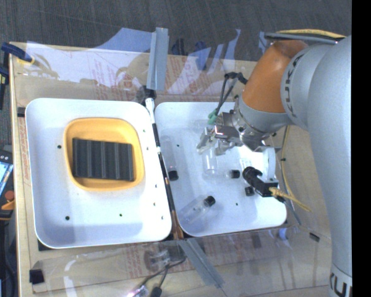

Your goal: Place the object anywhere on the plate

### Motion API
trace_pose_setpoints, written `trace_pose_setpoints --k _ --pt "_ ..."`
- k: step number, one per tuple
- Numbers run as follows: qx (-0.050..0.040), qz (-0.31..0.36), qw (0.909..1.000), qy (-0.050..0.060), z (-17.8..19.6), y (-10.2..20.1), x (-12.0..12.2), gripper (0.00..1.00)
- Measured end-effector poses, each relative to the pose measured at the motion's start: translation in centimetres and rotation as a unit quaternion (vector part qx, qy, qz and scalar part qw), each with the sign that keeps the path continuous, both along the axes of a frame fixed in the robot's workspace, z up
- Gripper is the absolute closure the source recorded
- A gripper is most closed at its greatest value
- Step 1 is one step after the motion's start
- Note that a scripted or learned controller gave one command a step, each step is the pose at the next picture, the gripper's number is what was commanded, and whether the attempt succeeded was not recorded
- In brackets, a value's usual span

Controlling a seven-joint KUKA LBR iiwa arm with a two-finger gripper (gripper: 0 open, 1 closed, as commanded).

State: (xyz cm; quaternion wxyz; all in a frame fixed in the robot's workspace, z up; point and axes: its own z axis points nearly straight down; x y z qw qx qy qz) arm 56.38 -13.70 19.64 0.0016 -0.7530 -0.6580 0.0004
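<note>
Camera view: our jaws [211, 136] hover, state unclear; clear vial [200, 210] looks light, slippery; we'd pinch its middle toward the plate [103, 130].

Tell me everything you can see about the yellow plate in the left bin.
The plate is a rounded-rectangle dish with a raised yellow-orange rim, plastic by its look. A dark grey ribbed block fills its middle. It lies flat in the left bin, toward the upper middle, resting on the white floor, apart from the walls. The arm is not near it.

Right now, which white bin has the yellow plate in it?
The left shallow white bin; the yellow plate sits there. The other white bin holds small black bits.
</note>
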Motion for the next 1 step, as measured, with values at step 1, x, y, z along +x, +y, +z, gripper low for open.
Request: trace_pose_setpoints --k 1 --pt "-0.0009 0.061 0.9981 -0.001 2.71 4.55 -0.07 1.00"
